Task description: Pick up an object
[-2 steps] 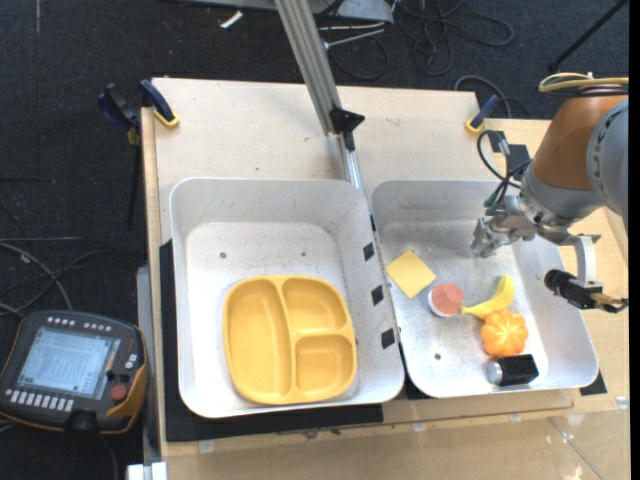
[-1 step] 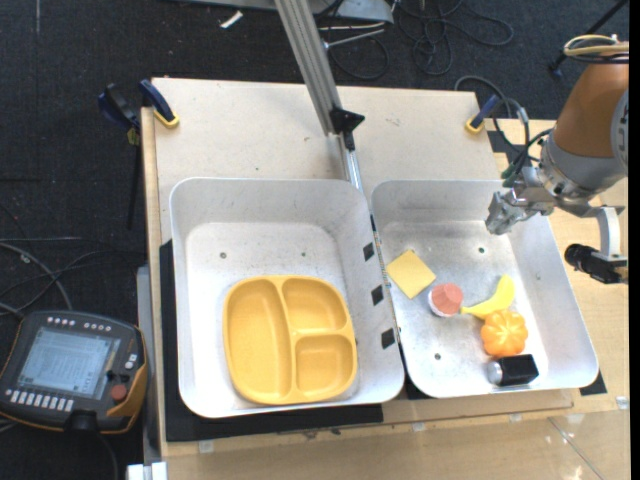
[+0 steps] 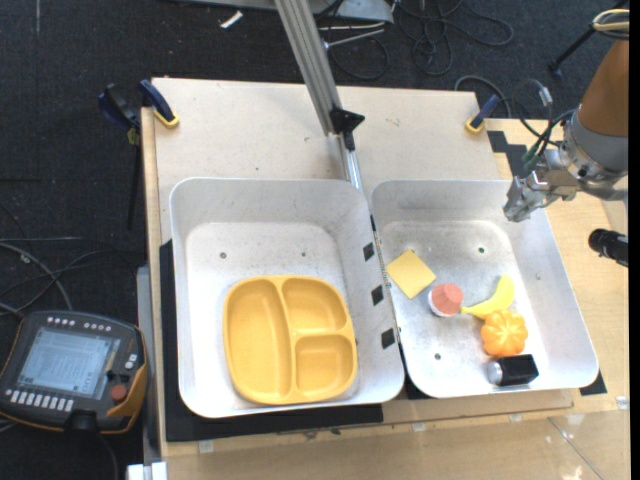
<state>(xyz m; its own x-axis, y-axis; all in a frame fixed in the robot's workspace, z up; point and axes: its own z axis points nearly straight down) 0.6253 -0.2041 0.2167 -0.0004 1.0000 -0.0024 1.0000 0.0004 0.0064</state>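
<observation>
Here, end effector point(image 3: 521, 204) above-right, banana point(image 3: 492, 299) apart

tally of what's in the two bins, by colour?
Yellow: 3 — divided tray, cheese-like square, banana
Orange: 1 — pumpkin-like toy
Pink/red: 1 — small cup
Black: 1 — small cylinder
Total: 6

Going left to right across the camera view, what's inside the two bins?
Yellow divided tray in the left bin → yellow cheese-like slice → small pink-topped cup in the right bin. The banana, orange fruit and black item overlap in order.
</observation>
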